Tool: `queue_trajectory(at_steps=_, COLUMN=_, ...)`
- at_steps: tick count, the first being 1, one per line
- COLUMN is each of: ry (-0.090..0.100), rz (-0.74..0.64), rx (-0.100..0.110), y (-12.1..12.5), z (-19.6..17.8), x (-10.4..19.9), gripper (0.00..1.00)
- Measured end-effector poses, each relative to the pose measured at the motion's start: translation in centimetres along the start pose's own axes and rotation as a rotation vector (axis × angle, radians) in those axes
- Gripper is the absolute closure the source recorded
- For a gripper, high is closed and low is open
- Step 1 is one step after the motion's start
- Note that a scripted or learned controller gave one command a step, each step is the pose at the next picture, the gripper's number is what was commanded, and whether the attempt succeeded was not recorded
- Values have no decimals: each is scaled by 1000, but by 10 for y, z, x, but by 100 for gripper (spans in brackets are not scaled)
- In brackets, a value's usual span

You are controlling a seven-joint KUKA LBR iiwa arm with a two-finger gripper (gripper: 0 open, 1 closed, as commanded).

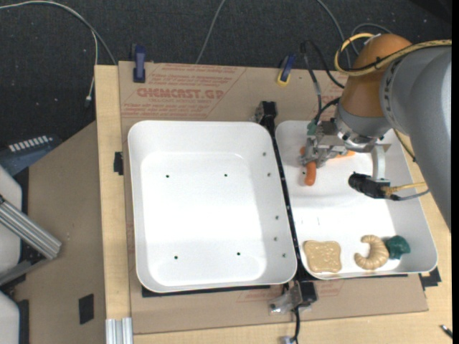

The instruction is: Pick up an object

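My gripper (pixel 313 158) hangs low over the far left part of the right bin (pixel 337 217), below the arm's orange band. A small orange, carrot-like piece (pixel 310 175) lies or hangs directly beneath it, its upper end right at the gripper's tip. Whether that piece is gripped is not clear from this angle. Along the right bin's near edge lie a tan toast-shaped piece (pixel 321 256), a pale croissant-shaped piece (pixel 371 253) and a small green object (pixel 398 246).
The left bin (pixel 208 206) sits beside the right one, their walls meeting at the middle. A black part with a yellowish cable (pixel 367 184) hangs just right of the gripper. The grey arm covers the right bin's far right corner.
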State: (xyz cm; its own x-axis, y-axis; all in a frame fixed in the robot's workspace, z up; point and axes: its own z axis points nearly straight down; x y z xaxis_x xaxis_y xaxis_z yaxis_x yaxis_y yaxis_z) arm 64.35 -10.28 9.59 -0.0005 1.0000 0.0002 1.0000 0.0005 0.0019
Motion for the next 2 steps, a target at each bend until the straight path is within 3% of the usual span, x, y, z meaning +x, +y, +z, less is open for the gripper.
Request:
queue_trajectory(at_steps=1, ry=2, rz=-6, rx=-8, y=-45, z=-94, x=70, gripper=100)
queue_trajectory(at_steps=2, ry=1, rz=-5, rx=2, y=-72, z=-94, x=127, gripper=100)
